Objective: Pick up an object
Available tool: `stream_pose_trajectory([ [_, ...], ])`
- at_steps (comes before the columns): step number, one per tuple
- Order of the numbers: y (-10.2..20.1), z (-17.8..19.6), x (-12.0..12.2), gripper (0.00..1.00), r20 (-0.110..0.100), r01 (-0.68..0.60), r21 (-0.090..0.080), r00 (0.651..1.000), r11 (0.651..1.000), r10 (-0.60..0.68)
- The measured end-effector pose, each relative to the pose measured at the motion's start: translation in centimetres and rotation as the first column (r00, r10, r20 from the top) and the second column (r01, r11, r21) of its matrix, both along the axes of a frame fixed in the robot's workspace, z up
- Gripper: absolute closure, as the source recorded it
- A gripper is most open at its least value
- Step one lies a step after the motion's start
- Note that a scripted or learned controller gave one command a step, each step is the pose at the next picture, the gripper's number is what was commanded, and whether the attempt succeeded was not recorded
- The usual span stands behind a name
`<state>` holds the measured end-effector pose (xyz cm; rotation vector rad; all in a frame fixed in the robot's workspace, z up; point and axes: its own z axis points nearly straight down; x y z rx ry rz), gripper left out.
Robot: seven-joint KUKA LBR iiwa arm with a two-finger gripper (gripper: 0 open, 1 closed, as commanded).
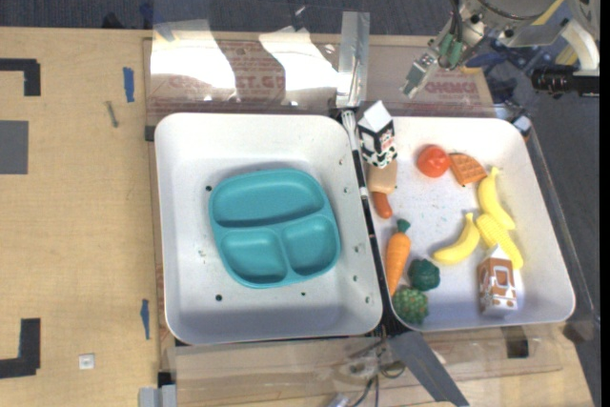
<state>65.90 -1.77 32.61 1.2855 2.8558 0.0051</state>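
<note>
- Camera view puts the nearest things at the front of the right bin [548,286]: you see a broccoli floret [411,302] at its front-left corner, a second dark green piece [424,274] just behind it, and a small carton [498,284] towards its front-right.
- Just behind those, still in the right bin, a carrot [397,254] lies along the bin's left wall, and the bananas [486,224] curve through its middle.
- Further back in the right bin you have a tomato [433,160], a brown waffle-like piece [468,169] touching or just beside it, and a black-and-white milk carton [377,133] at the back-left corner.
- Left of the right bin, the other bin [181,205] carries a teal divided plate [274,226]; both sit on the desk [67,205].
- Farthest off, the jaws [434,62] hang above and behind the right bin's back rim, well apart from every item. You can see nothing between them; how far they are parted I cannot tell.
- By my reading the pick has not begun: you have the whole job left, namely choosing an item, descending, closing and lifting.
</note>
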Motion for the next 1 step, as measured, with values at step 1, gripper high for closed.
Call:
stream_pose_trajectory([
  [1, -9.83, -3.84, -1.74, 1.0, -0.012, -0.067, -0.001, 0.998, 0.998, 0.067],
])
